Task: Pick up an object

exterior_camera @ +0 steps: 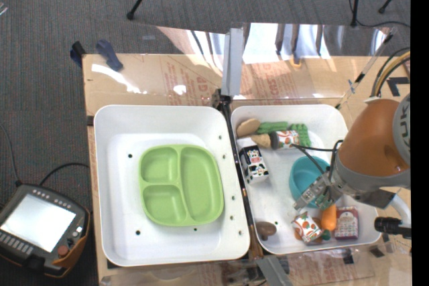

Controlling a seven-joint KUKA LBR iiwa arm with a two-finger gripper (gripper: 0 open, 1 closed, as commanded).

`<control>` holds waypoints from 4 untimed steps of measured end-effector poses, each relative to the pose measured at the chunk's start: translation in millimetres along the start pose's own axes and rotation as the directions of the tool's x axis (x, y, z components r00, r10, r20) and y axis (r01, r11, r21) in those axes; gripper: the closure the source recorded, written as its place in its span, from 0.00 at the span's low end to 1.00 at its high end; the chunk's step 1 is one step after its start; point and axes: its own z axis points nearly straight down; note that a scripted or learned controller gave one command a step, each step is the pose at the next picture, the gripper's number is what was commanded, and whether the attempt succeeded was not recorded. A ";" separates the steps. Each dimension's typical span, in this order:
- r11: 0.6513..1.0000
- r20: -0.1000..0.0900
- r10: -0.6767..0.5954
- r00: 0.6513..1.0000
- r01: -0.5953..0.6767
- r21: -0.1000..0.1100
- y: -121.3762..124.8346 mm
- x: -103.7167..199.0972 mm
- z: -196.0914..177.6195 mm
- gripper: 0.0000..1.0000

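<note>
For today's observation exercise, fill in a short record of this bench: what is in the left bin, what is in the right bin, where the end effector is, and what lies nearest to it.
left bin: green divided plate
right bin: cow-print carton, teal bowl, green toy, brown item, red-and-white packet, pink box
end effector: low over the right bin's near right part
nearest things: teal bowl, orange item

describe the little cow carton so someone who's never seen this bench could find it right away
Start at the right white bin, the one without the green divided plate. Look along its left wall, about midway down, just below a tan rounded object. The cow carton lies there alone: a small white box with black cow patches, the only black-and-white item among colourful neighbours like the teal bowl.
</note>
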 end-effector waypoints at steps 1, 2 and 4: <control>0.996 0.002 0.091 0.996 -0.091 0.002 73.5 7.3 8.0 1.00; 0.901 0.003 0.433 0.902 -0.433 0.012 102.6 -37.3 8.0 1.00; 0.869 0.001 0.495 0.869 -0.495 0.020 127.9 12.4 -129.3 1.00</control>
